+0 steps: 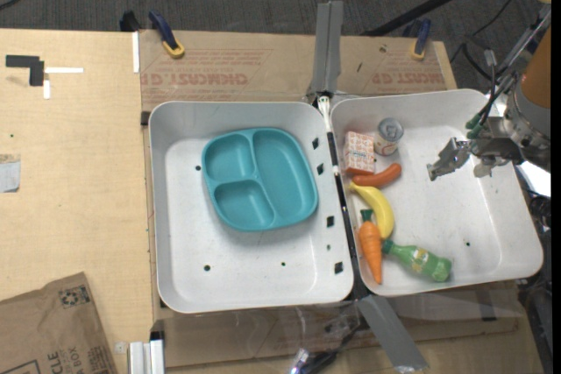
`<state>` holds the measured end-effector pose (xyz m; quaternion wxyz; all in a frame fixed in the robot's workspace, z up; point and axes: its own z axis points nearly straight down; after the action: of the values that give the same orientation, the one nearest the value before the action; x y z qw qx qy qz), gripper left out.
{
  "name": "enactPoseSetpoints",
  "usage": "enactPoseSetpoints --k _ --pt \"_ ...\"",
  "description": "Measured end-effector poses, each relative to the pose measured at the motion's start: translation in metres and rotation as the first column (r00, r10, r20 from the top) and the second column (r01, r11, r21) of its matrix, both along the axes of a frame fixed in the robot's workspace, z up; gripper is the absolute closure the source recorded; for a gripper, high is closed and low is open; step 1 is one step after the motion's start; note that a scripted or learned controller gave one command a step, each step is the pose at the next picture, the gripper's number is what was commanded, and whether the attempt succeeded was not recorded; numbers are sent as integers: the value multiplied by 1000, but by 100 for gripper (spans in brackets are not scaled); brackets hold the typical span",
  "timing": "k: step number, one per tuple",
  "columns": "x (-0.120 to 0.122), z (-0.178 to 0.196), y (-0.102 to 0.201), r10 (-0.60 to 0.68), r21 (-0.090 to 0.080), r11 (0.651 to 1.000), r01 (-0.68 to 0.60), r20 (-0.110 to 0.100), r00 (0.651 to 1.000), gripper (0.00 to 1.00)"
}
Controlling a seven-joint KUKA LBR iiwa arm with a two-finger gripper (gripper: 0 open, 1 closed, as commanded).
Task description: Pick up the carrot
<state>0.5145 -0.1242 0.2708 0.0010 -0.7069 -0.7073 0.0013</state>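
The orange carrot (372, 250) with a green top lies in the right bin (491, 232), near that bin's front left corner and against its left wall. It points toward the front edge. A yellow banana (377, 208) touches its top end, and a green bottle (421, 260) lies just to its right. My gripper (463, 165) hangs over the right side of the same bin, well to the right of and behind the carrot. It is open, with nothing between its fingers (443, 161).
A red sausage (379, 177), a small printed box (358, 151) and a can (389, 132) crowd the right bin's back left. A teal divided plate (259, 178) sits in the left bin (175, 215). The bare bin floor lies under and in front of the gripper.
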Motion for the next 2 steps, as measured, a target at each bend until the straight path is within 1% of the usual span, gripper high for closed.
enactPoseSetpoints --k 1,2 --pt "-38 -81 73 6 0 1000 -6 -1 1000 0" --pt "-37 -72 72 0 0 1000 0 -3 1000 100"
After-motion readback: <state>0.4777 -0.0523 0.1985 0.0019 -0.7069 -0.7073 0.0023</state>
